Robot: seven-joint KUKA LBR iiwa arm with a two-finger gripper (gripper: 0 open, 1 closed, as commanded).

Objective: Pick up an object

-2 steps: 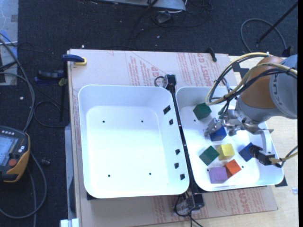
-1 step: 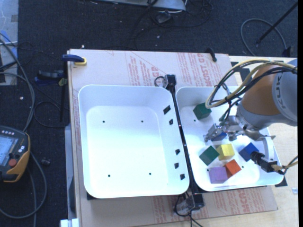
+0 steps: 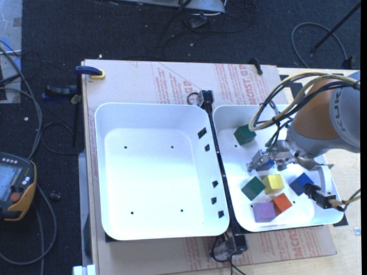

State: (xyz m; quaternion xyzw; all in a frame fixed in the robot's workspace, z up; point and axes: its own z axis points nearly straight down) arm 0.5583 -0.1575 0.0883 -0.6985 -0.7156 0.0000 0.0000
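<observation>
The blocks all lie in the right bin (image 3: 226, 119), likely so the arm (image 3: 321, 116) reaching in from the table's right edge can get at them. A dark green block (image 3: 245, 135) sits alone near the bin's far edge. The rest are bunched toward its near edge: a green block (image 3: 253, 188), a yellow block (image 3: 274, 183), a blue block (image 3: 301, 184), an orange block (image 3: 281, 203) and a purple block (image 3: 264, 211).

The gripper (image 3: 265, 160) hangs between the lone block and the cluster. I cannot tell whether its jaws are apart or together. The left bin (image 3: 103, 130) is probably the drop-off side.

Red printing on the cardboard (image 3: 172, 79) under the bins is reversed and too blurred to read.
</observation>
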